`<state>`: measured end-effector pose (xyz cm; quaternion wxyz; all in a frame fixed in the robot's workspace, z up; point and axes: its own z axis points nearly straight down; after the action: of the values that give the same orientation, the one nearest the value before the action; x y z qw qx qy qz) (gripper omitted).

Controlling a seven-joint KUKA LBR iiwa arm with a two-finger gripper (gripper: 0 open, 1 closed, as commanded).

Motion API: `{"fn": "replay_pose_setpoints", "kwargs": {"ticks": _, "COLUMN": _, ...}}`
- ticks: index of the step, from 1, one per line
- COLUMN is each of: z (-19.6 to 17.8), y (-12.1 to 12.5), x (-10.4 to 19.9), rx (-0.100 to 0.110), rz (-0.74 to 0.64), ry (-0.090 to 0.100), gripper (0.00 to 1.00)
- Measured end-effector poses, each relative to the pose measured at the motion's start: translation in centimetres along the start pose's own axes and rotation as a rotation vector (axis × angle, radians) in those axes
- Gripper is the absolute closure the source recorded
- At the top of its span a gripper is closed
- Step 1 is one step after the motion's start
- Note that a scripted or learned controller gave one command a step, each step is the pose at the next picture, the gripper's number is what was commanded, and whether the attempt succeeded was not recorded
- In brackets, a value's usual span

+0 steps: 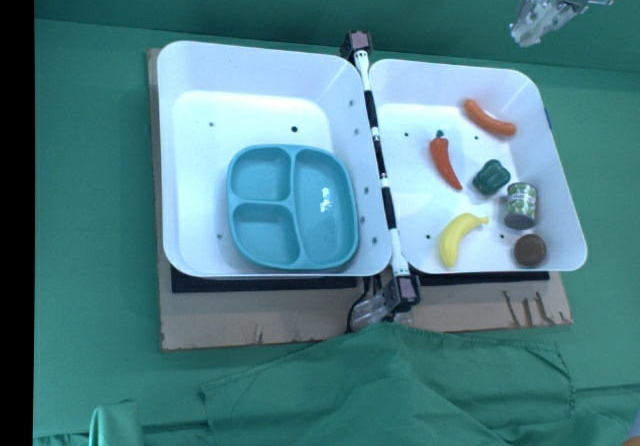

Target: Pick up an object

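**Desk:** What does the frame show?

**Photographer:** A robot's tool (535,16) hangs above the far right corner of the worktop (90,184), outside the right bin (560,196) and carrying nothing. Whether it is spread or pressed together I cannot tell — it is too small and seen end-on.

**Desk:** And the things it might pick?

**Photographer:** All in the right bin. A sausage (489,118) lies near the far edge, a red chilli (445,162) toward the middle, a green pepper (491,177) just beside a small tin (520,206). A banana (458,238) and a brown round piece (530,250) sit along the near edge. The left bin (190,84) holds a blue divided plate (292,207).

**Desk:** What could go wrong?

**Photographer:** My reading — the pepper, tin and brown piece crowd the right wall, so a descent there may strike the wall or nudge a neighbour instead of closing on one item. The tin looks smooth and could squirt free. The sausage and chilli lie low and slim; a grip slightly off their line would likely close on air. The banana, lying apart, seems the safer target.
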<state>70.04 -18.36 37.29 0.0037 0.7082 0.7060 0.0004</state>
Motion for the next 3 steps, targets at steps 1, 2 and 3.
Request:
{"fn": "replay_pose_setpoints", "kwargs": {"ticks": 1, "z": 0.3, "y": -0.8, "x": 4.8, "rx": 0.003, "rz": 0.000, "ry": 0.002, "gripper": 1.00}}
{"fn": "replay_pose_setpoints", "kwargs": {"ticks": 2, "z": 1.5, "y": -3.3, "x": 9.0, "rx": 0.003, "rz": 0.000, "ry": 0.003, "gripper": 1.00}}
{"fn": "replay_pose_setpoints", "kwargs": {"ticks": 3, "z": 0.4, "y": 0.0, "x": 0.0, "rx": 0.000, "rz": 0.001, "ry": 0.000, "gripper": 1.00}}
